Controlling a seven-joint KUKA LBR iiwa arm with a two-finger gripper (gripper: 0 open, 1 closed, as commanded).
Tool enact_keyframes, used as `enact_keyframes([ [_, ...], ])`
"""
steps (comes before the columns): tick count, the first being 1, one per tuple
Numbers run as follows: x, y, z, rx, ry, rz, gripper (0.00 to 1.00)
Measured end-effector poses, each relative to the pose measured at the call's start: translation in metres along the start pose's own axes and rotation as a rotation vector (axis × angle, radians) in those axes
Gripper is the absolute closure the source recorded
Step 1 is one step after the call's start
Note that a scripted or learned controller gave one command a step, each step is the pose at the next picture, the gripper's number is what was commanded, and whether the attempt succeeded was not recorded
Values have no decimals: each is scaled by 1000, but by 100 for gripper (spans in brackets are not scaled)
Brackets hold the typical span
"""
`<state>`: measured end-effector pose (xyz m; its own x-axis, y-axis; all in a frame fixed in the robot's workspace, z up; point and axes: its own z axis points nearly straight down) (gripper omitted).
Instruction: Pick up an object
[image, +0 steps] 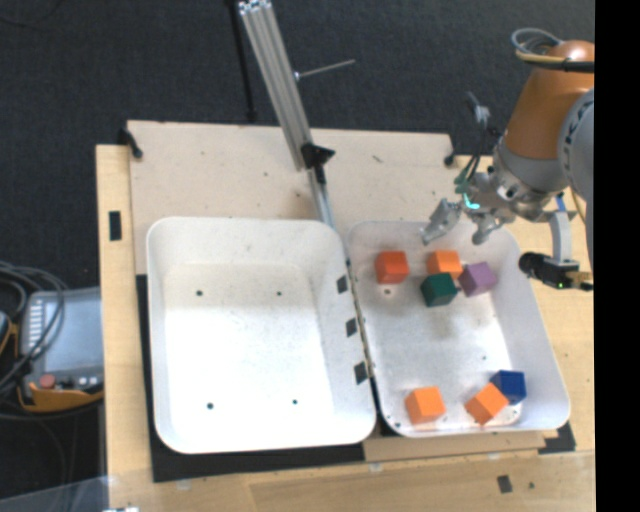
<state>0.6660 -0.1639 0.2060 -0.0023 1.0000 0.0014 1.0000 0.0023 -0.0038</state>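
The pincer (461, 226) hangs wide apart and holds nothing, above the right bin (540, 330), near the orange cube (443, 263).

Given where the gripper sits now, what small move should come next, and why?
Probably a short descent toward the orange cube just below. The gripper hangs open, holding nothing, over the right white bin's far edge; that cube lies nearest, though a dark green cube and purple cube crowd it.

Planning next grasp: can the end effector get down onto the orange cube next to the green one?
Probably yes. The end effector, fingers spread, hangs just above that small orange cube. Nothing lies over it, but the dark green cube and purple cube crowd it closely.
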Motion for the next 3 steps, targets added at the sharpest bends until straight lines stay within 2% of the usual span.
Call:
enact_keyframes([
  [1, -1, 1, -3, -4, -5, -2, 0],
  [2, 5, 3, 56, 1, -3, -5, 0],
  [3, 2, 7, 66, -17, -8, -5, 0],
])
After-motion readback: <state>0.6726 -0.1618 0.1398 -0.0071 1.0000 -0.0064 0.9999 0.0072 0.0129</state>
